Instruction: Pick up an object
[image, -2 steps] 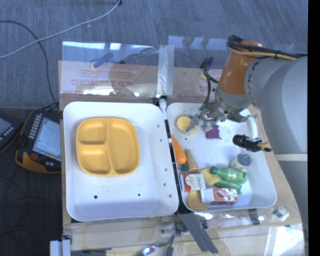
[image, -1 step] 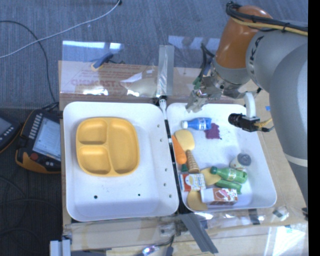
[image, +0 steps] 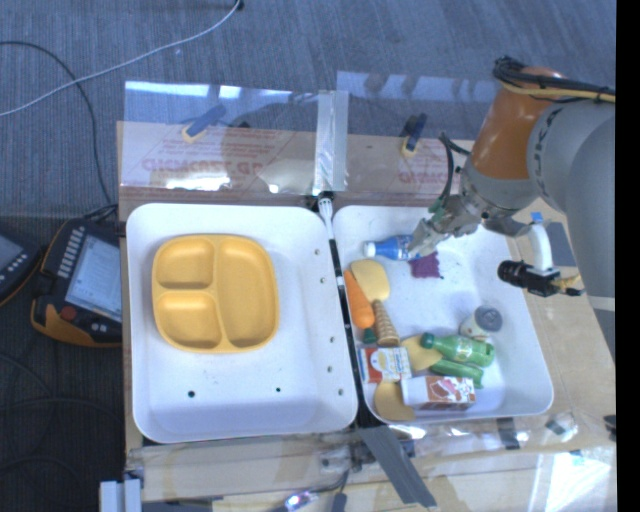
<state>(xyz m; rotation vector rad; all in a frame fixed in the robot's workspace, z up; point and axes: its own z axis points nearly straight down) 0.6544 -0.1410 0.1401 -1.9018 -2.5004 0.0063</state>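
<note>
I see grey arm with orange band (image: 510, 120) reaching from right into right white bin (image: 520, 320). Gripper (image: 424, 240) sits low at bin's far left, tips touching blue-and-white tube (image: 388, 249), purple lump (image: 427, 266) just beside. I cannot tell finger state. Near me in same bin: orange carrot (image: 359, 300), green bottle (image: 460, 349), red-white carton (image: 438, 390). Left white bin (image: 160, 400) carries yellow compartment tray (image: 215, 293).

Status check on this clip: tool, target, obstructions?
Tool low in right bin, at blue-capped tube and purple piece. Nothing visibly held. Carrot, green bottle crowd nearby.
</note>
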